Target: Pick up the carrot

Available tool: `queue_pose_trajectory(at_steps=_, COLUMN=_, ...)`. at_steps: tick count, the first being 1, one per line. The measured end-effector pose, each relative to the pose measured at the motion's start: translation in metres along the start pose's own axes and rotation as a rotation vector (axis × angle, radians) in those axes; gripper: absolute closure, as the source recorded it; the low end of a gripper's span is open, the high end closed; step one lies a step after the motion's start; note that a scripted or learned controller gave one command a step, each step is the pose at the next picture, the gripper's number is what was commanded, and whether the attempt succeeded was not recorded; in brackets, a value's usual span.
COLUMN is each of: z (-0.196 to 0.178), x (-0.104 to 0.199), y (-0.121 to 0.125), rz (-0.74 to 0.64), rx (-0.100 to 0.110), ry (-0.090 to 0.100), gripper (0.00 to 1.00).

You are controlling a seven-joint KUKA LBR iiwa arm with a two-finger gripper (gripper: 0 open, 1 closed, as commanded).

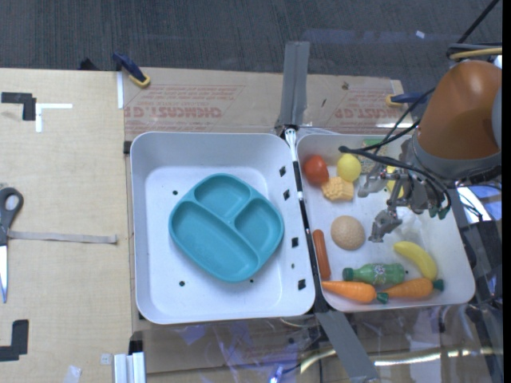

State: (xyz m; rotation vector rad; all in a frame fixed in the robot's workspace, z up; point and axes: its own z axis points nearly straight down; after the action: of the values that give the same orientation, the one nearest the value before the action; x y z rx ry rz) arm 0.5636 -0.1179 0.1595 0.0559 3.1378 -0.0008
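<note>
Two orange carrots lie along the near wall of the right bin [459, 290]: one [350, 291] at its near left, the other [410, 288] to its right, below the banana. My gripper [384, 227] hangs over the middle of this bin, just right of a beige round item [347, 233] and above the carrots in the view. Nothing shows in the gripper. The arm's orange band [463, 110] sits at the upper right.
The right bin also holds a red tomato [316, 167], a lemon [349, 167], corn [338, 188], a banana [417, 258], a green bottle [375, 274] and a reddish sausage [321, 254]. A teal divided plate [227, 227] lies in the left bin [144, 214]. Scissors [6, 214] rest far left.
</note>
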Motion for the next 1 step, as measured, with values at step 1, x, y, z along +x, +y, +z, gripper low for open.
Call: queue_pose_trajectory(at_steps=1, z=0.0545, x=0.0584, y=0.0169, rz=-0.135, rx=0.000, ry=-0.002, gripper=0.00)
